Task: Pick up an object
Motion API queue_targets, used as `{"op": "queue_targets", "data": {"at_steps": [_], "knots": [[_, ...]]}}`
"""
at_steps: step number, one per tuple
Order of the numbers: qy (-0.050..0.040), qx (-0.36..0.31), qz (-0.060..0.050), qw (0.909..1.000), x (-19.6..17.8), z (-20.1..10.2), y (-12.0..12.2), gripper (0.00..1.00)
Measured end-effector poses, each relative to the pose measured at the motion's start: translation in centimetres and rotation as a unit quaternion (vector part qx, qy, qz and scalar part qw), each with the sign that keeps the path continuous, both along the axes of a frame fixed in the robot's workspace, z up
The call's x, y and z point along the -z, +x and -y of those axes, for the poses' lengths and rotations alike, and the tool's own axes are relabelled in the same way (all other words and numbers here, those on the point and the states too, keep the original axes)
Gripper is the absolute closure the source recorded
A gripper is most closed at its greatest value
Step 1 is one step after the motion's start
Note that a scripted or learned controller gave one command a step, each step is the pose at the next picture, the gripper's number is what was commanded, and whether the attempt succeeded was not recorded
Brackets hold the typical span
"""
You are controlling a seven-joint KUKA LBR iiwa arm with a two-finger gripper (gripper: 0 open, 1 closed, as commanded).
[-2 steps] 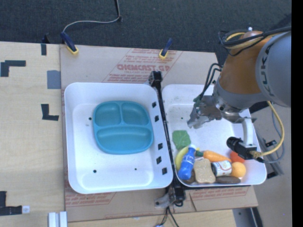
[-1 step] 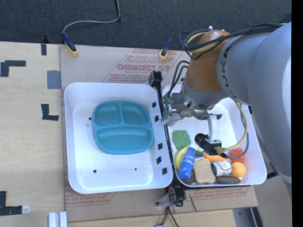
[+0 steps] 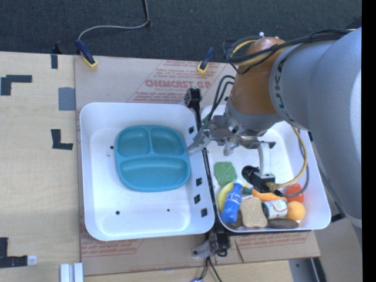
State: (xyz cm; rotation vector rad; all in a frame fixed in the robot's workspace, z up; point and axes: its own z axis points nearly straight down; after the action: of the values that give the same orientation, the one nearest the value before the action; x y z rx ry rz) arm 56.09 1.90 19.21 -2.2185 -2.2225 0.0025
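The left bin (image 3: 94,175) holds a blue plate (image 3: 153,157) with three parts. The right bin (image 3: 320,207) has a pile of toy food (image 3: 258,207) at its near end (a green piece, a blue bottle, bread, an orange). The gripper (image 3: 249,157) hangs above that pile. I cannot tell how its fingers stand, and nothing looks grabbed yet. Next, I think, it must go down onto one toy and squeeze it.
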Motion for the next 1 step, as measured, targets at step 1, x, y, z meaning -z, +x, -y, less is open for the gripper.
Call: {"op": "queue_targets", "data": {"at_steps": [1], "knots": [[-0.0009,0.001,0.002,1.0,-7.2,6.75,3.03,0.0]]}}
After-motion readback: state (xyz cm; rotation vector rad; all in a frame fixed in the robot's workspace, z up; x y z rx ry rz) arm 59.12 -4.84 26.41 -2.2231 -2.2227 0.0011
